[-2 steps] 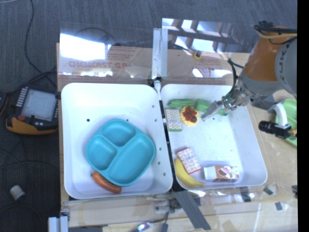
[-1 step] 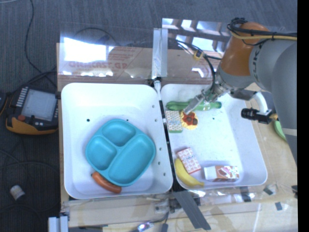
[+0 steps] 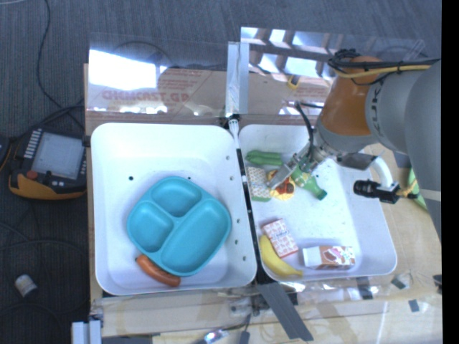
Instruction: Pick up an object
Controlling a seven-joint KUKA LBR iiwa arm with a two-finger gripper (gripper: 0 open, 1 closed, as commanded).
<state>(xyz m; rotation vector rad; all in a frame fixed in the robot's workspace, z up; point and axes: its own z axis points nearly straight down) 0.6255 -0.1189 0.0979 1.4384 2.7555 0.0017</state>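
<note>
In the right white bin (image 3: 373,260), the grey two-finger gripper (image 3: 281,180) sits low among green, yellow and red toy pieces (image 3: 267,165) at upper centre, its grasp impossible to judge.

Robot lab: bench bins (image 3: 165,131), teach pendant (image 3: 46,165)

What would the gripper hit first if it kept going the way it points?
Probably the small toy pile just beyond the gripper, toward the right bin's left wall; depth is unclear from above.
</note>
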